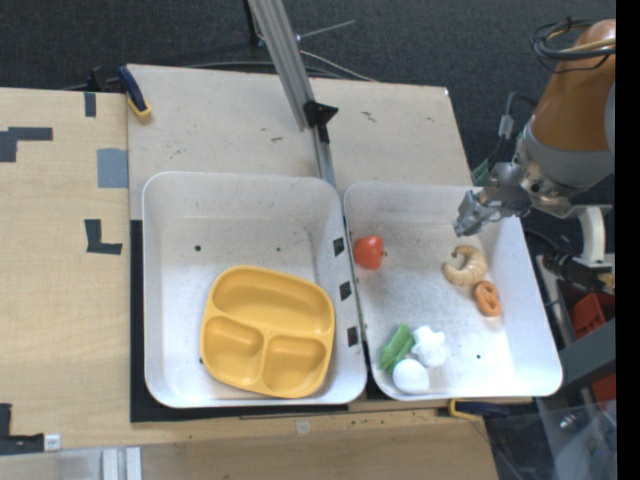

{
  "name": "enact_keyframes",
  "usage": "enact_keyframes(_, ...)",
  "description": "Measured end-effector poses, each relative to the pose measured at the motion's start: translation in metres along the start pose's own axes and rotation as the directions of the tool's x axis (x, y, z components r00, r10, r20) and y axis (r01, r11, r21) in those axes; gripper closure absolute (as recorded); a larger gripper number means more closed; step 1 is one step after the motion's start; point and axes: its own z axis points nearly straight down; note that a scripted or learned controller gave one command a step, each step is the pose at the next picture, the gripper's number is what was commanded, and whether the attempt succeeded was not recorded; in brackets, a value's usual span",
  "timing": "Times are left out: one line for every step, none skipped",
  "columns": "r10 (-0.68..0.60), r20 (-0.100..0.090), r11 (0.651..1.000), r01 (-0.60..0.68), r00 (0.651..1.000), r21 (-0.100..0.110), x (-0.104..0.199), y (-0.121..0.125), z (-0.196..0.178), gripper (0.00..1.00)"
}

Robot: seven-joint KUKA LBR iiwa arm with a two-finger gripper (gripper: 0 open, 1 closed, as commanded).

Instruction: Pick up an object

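A: What lies closest to the near edge?

B: The white egg (409,375) in the near corner of the right bin (530,353), with a small white piece (431,344) touching it and a green pod (396,346) lying just beside both. A little further back, in the left bin (165,268), sits my yellow divided tray (268,330), flat on the floor of the bin.

A: And your gripper, where is it?

B: My gripper (468,218) hangs over the far right part of the right bin, just behind the croissant (466,267). From this slant I cannot tell whether it is parted or closed, and I see nothing carried in it.

A: So has anything been picked up?

B: By my reading, no. Every piece rests on a bin floor: the red tomato (368,251) near the divider, the croissant toward the right wall, an orange pretzel-like piece (487,298) just beside it, and the cluster in the near corner. Nothing is lifted.

A: What is left, then?

B: Nearly all of it. I take the croissant as the likeliest target, since it lies nearest my tool, though that is a guess. I would need to come down over it, close on it, and raise it clear. The pretzel-like piece sits close enough that I might nudge it on the way
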Motion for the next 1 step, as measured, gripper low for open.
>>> enact_keyframes(0.0, 0.0, 1.0, 0.0, 1.0, 0.0, 0.0487, -0.0164, 0.0029, 1.0)
